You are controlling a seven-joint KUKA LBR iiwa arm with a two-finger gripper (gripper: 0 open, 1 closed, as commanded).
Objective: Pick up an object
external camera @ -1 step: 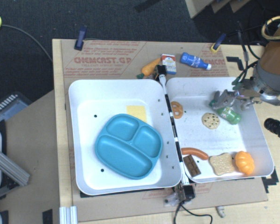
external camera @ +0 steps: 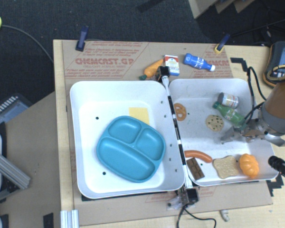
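In the right bin (external camera: 199, 91), my gripper (external camera: 233, 134) reaches in from the right, low over the bin floor. It sits just below a green bottle (external camera: 229, 113) and a silver can (external camera: 227, 99), and right of a round cookie (external camera: 214, 122). Nothing shows as held. A pretzel (external camera: 180, 111) lies near the bin's left wall. Along the front lie a sausage (external camera: 198, 155), a chocolate bar (external camera: 195, 168), a bread slice (external camera: 224, 166) and an orange pumpkin-like toy (external camera: 248, 165).
The left bin (external camera: 85, 99) holds a blue divided plate (external camera: 130, 147) and a yellow cheese slice (external camera: 139, 113). Behind the bins on the bench lie an orange toy (external camera: 153, 68), a small carton (external camera: 171, 64) and a blue bottle (external camera: 198, 62).
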